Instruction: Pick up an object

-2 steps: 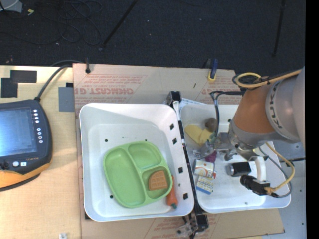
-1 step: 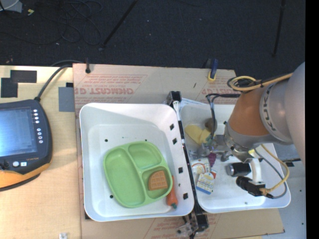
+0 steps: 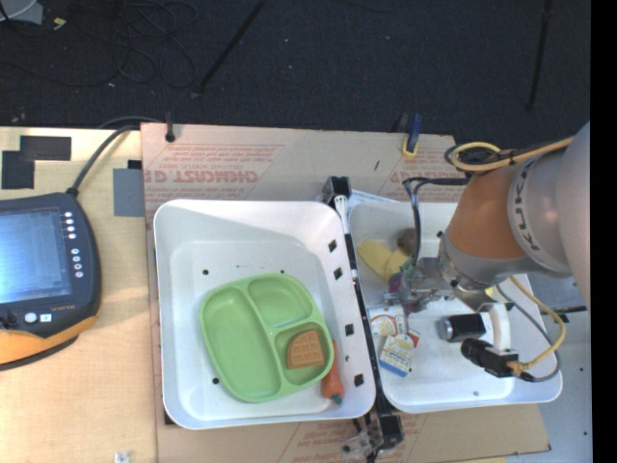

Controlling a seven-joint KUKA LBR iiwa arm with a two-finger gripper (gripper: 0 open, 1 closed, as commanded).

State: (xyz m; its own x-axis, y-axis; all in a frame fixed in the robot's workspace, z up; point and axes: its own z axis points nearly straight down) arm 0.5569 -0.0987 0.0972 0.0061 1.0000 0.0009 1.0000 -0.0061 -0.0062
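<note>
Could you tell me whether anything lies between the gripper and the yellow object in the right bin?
Nothing visible does: the gripper sits just right of the yellow object in the right bin, with only bare floor between.

Looked down from a fixed perch above the bench (image 3: 116, 355), at a slant, from far enough off to take in both white bins: the left bin (image 3: 193, 249) and the right bin (image 3: 540, 389) side by side. Faced the dark floor beyond the bench along the upper edge, with the arm (image 3: 511, 215) entering from the right. Caught a teach pendant (image 3: 43, 263) at the left edge.
</note>
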